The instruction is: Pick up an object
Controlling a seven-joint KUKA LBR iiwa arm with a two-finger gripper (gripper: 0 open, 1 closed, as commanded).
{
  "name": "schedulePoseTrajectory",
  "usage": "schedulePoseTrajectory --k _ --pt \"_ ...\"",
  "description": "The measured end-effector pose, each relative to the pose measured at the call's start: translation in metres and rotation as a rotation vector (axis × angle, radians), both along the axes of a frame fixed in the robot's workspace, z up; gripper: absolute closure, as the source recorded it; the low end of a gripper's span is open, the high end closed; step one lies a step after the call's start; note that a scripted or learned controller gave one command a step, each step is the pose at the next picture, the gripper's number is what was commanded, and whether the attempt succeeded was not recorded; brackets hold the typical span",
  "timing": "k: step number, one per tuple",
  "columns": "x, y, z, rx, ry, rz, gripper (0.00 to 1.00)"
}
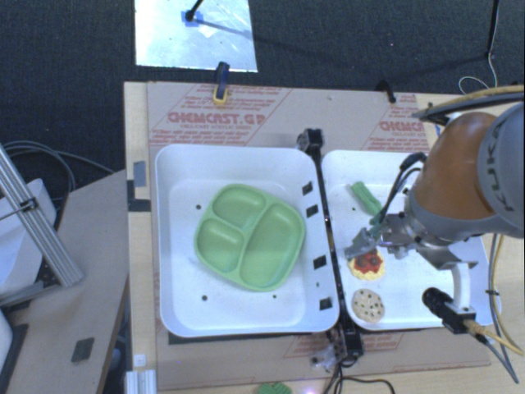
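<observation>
The right bin [394, 318] holds three small items. A green stick-shaped piece [364, 196] lies near its far left. A red and yellow toy [367, 263] sits in the middle left, and a round cookie with dark chips [368, 304] lies near the front. My gripper [367, 242] hangs low over the right bin, directly above the far edge of the red and yellow toy. The arm's grey wrist and orange band [447, 179] cover the bin's right half.
The left bin [176, 302] holds a green divided plate [250, 236]. A black divider with clips [318, 220] runs between the bins. A cardboard sheet [246, 113] lies behind them, and a black part of the arm [447, 309] juts over the right bin's front.
</observation>
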State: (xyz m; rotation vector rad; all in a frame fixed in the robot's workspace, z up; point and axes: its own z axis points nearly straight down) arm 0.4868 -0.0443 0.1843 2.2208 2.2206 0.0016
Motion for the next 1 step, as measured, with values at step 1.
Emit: schedulePoseTrajectory --k 1 --pt "0.0005 0.0343 -0.0001 0.001 0.0 0.007 0.0"
